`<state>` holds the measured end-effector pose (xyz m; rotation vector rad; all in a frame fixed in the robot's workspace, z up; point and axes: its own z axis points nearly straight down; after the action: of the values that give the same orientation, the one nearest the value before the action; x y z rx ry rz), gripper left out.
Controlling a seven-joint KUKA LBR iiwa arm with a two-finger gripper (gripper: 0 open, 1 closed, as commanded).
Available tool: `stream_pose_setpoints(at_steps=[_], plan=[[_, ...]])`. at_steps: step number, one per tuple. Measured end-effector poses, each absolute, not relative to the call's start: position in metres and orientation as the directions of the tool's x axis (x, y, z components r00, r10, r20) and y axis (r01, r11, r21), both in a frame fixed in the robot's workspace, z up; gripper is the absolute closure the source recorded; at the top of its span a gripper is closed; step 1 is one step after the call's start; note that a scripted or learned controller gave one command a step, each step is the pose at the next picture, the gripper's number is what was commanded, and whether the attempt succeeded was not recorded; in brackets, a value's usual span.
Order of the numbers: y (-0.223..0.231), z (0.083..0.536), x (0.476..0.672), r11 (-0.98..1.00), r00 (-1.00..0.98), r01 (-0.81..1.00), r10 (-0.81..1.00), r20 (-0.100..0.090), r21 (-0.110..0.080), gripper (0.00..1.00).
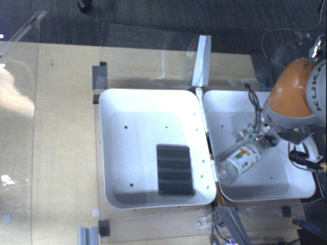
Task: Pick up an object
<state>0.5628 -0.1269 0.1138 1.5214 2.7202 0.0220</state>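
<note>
Here the tool (254,132) sits at the bottle (240,161) lying tilted in the right bin (291,190); I cannot tell its state. The grasp seems underway; next, a firm hold, then lifting.

This is a robotics lab or test cell, not a home. A grey arm (299,98) with an orange band carries exposed wiring down to its gripper (254,132), over a plain wooden bench (61,152). Directly beneath the gripper sits one shallow white bin (225,103), with its twin (117,116) well off to the side; metal brackets fix both. Clear safety panels (20,34) stand far beyond, dark carpet (153,9) behind.
</note>
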Motion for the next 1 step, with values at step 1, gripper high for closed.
stream_pose_setpoints(at_steps=[1], plan=[[-0.1270, 0.1138, 0.5627, 0.524, -0.523, 0.852, 0.852, -0.015, 0.024, 0.00]])
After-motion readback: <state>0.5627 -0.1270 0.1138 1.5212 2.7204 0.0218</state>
